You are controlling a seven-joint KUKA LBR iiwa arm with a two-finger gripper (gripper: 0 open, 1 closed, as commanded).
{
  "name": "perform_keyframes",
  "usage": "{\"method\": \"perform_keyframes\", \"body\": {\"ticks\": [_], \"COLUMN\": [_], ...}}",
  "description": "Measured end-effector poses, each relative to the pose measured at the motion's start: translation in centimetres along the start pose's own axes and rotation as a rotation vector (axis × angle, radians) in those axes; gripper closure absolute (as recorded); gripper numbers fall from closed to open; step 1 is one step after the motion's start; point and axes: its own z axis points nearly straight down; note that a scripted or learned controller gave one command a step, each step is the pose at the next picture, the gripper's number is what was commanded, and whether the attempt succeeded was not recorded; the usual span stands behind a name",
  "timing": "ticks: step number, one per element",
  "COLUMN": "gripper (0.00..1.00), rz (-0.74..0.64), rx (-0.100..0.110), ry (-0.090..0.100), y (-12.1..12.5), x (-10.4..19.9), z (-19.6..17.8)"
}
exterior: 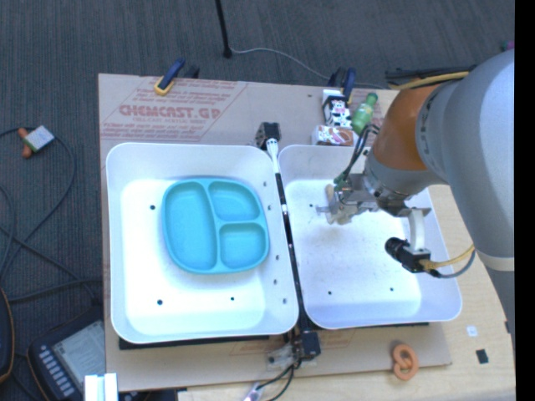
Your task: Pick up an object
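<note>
1. The arm (435, 132) reaches in from 3 o'clock over the right bin (368, 303).
2. The tool (338, 207) hangs low at the bin's 11 o'clock area; I cannot tell how far open it is or whether it holds anything.
3. A blue divided tray (216, 225) lies in the left bin (134, 307) on the table (167, 111).
4. An orange ring (405, 360) rests on the table at 5 o'clock.

Blue tray (215, 225) fills the left bin's (125, 249) middle.
</note>
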Motion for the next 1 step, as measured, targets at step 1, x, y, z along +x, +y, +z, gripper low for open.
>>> {"method": "perform_keyframes", "body": {"ticks": [1], "gripper": [1.00], "rz": [-0.001], "rx": [0.001], "ry": [0.002], "y": [-4.77], "x": [5.02], "z": [-6.90]}}
